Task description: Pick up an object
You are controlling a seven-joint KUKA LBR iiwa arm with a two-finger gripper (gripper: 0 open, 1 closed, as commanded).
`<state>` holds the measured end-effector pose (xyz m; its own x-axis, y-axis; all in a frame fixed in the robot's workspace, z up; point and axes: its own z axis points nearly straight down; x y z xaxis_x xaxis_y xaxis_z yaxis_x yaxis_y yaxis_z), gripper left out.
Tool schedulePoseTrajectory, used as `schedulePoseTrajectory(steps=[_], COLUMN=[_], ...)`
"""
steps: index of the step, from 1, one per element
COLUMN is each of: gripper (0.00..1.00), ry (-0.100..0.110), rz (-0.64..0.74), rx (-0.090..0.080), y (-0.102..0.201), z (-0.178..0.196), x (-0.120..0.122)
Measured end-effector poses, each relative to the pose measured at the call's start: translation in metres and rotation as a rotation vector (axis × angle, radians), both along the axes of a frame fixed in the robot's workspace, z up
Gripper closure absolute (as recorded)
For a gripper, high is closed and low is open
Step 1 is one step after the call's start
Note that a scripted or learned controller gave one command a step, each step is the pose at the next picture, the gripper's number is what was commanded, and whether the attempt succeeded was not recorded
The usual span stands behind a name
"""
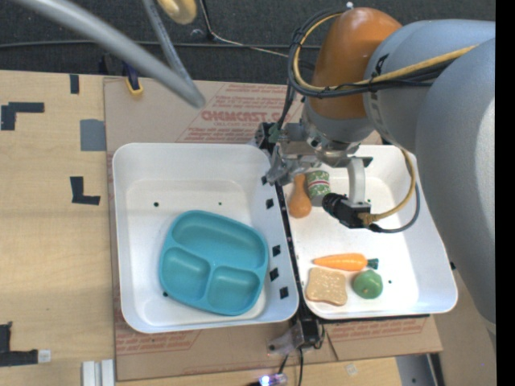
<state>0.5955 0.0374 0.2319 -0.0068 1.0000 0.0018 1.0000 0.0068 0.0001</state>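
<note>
Left bin [129, 215]: blue divided plate [213, 262] toward its front edge. Right bin [418, 256]: gripper [310, 179] low at the back-left corner, green-labelled can [317, 185] and orange bottle-shaped item [299, 198] right at it; grip state cannot be told. Carrot [339, 261], toast [327, 286], green fruit [368, 285] near the front edge.

A single fixed camera looks down at a slant from above the wooden bench [48, 240]. It stands far enough back to take in both shallow white plastic bins, the left bin [129, 215] at the frame's centre left and the right bin [426, 272] at centre right. The grey arm with its orange band [354, 47] looms large across the upper right, nearest the lens.
</note>
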Motion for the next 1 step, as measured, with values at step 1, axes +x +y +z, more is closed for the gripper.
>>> schedulePoseTrajectory(steps=[1], gripper=[1.00], ry=[0.002], rz=[-0.001], rx=[-0.001], y=[0.0463], z=[-0.0117], x=[0.0103])
